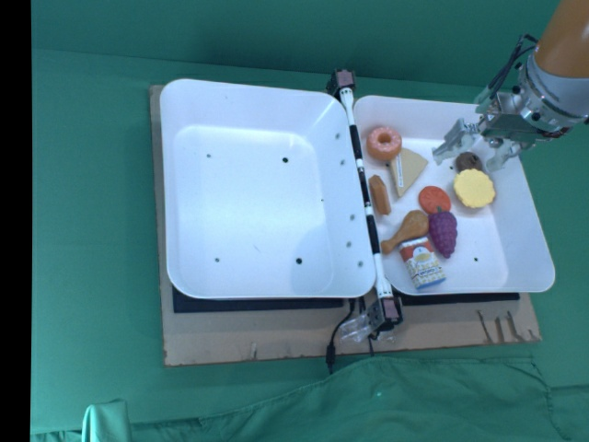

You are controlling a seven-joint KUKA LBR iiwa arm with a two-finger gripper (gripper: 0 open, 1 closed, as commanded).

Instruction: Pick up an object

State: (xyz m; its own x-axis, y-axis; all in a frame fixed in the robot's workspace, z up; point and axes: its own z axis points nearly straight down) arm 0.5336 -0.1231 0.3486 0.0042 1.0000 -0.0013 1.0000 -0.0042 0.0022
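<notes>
While the gripper (479,145) hangs over the right bin (525,247) with fingers spread and nothing between them, we note a brown piece (467,161) just below its tips. We judge it the nearest target, touching the yellow round (474,189) on its near side.
</notes>
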